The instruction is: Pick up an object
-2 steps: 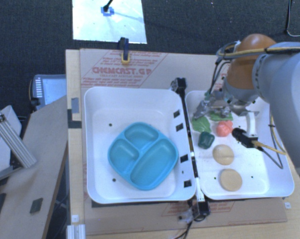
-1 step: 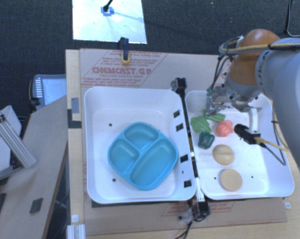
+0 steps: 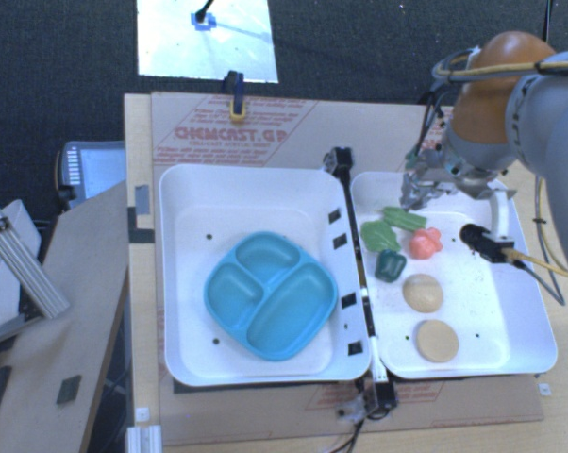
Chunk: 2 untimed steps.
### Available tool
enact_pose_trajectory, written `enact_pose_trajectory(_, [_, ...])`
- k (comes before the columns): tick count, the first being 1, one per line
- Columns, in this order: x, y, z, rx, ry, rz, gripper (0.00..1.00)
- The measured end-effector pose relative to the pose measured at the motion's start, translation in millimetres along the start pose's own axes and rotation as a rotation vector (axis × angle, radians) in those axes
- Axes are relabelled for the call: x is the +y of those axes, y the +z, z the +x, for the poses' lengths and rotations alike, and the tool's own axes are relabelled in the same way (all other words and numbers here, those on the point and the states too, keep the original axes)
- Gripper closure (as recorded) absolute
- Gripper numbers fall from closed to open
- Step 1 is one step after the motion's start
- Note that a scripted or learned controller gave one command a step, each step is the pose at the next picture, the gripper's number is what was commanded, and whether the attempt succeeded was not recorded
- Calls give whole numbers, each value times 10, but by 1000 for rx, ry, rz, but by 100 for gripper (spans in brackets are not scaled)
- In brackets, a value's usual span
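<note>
Reaching in from the right, the grey arm (image 3: 539, 111) sets its gripper (image 3: 418, 194) over the right bin (image 3: 503, 321), at about eleven o'clock on the bin's floor, close to the far wall. Whether the gripper is spread or closed cannot be told from this slant (its tip blurs into the white behind it), nor whether it touches anything.

Just under it, toward six o'clock, lies a pale green piece (image 3: 404, 220), long and tilted. Touching that at its eight o'clock is a darker green leafy piece (image 3: 378, 236). A red-orange lump (image 3: 426, 243) sits at the pale piece's five o'clock, just beside it. A dark teal piece (image 3: 390, 266) rests at six o'clock from the leafy one, near the divider between the bins. Farther toward six o'clock lie a tan ball (image 3: 422, 293) and then a flat tan disc (image 3: 437, 340), near one another but apart.

The left bin (image 3: 199, 215) bears a blue divided plate (image 3: 270, 295), lying flat at roughly five o'clock of its centre.
</note>
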State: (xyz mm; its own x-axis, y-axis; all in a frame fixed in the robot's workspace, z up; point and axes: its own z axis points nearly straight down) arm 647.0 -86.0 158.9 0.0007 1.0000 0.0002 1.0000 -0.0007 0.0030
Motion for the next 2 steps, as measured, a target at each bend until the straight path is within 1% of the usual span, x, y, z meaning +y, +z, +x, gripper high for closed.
enact_pose_trajectory(1, [21, -635, -3, -1, -4, -2, 100])
enact_pose_trajectory(2, [53, -1267, 59, -1, -6, -5, 100])
